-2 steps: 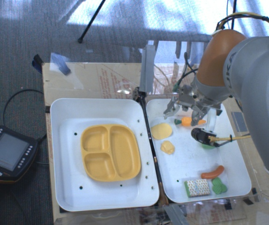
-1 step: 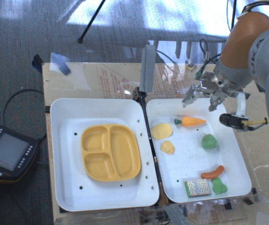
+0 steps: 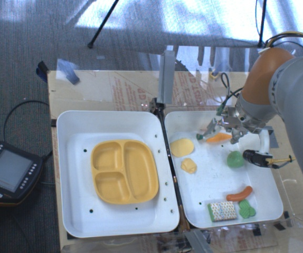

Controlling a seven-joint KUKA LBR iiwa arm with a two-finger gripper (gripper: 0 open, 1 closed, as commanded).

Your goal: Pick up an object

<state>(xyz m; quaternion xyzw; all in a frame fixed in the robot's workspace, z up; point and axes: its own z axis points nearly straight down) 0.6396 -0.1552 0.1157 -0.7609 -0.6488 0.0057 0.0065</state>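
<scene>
While a black handheld screen unit [image 3: 6,172] lies on the grey floor at the far left with its cable looping up behind it, the desk [image 3: 104,88] carries 2 white bins side by side. On the desk's back left corner sits a scrap of blue tape [image 3: 67,71]. The left bin [image 3: 69,141] holds 1 yellow plate [image 3: 124,171] with 3 compartments, lying flat near the bin's middle.

A grey upright post [image 3: 166,78] stands behind the seam between the bins. The right bin [image 3: 215,194] holds several small things: a pale yellow disc [image 3: 182,147] near its left wall, a smaller yellow lump [image 3: 189,166] just below it, an orange carrot [image 3: 218,138] toward the back, a round green ball [image 3: 235,159] to the right of the middle, a red sausage [image 3: 239,194] lower down, a speckled white block with green edges [image 3: 222,211] near the front wall, and a green leafy piece [image 3: 247,210] just beside that block.

The gripper [image 3: 223,130] hangs low over the carrot, right at it, but I cannot tell whether it is open or closed, or whether it has the carrot. The grey arm with its orange band [image 3: 265,78] reaches in from the right.
</scene>
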